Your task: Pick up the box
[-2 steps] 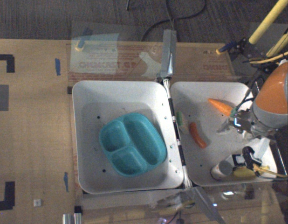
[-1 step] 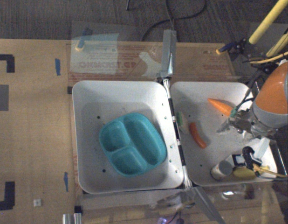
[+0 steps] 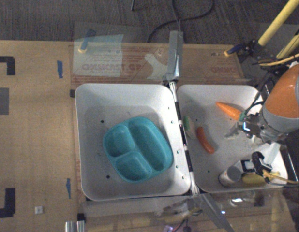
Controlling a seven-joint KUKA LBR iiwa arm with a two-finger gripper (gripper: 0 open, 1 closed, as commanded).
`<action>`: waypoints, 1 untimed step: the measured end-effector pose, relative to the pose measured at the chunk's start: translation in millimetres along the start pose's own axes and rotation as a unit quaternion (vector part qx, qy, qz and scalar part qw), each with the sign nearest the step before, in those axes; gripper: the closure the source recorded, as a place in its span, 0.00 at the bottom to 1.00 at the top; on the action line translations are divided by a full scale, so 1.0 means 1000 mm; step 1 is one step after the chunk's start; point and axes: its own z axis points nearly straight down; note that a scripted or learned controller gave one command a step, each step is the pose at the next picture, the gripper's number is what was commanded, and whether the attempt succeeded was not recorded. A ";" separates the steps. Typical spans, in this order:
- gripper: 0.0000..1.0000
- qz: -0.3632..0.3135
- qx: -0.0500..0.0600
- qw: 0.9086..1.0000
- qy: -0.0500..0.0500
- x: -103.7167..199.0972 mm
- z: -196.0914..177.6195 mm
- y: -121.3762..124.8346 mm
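- Box: the pick target cannot be made out for certain in the cluttered right bin (image 3: 212, 89). The likeliest candidate is a pale stubby thing (image 3: 229, 176) near that bin's near wall, but it is too blurred to call.
- The tool (image 3: 236, 129) hangs low over the middle of the right bin, between a carrot (image 3: 228, 110) and a red sausage-shaped piece (image 3: 205, 139) and well apart from the pale candidate. Whether it is open or shut, and whether it has hold of anything, cannot be told here.
- The step in hand looks like the approach, with nothing visibly lifted.
- To do it well, the tool would probably need to travel toward the near wall and centre over the candidate. It should come down straight and opened wide, close across the narrower side, then rise vertically.
- A yellow thing (image 3: 253, 180) lies just beside the pale candidate on its right. It could be nudged or caught in the same grasp.
- The near wall sits close behind the candidate and leaves little room, so a descent from the bin's middle side seems safer.
- The grey arm (image 3: 284, 100) with its orange band crowds the bin's right side and hides part of the floor there.
- A small green piece (image 3: 186, 124) rests against the dividing wall, clear of the likely path.
- The left bin (image 3: 91, 110) holds a teal divided plate (image 3: 137, 149), well away from the work.
- Both bins sit on a table (image 3: 33, 139) covered in brown board.
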 end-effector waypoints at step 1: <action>0.00 0.000 0.000 1.000 0.000 0.000 0.000 0.000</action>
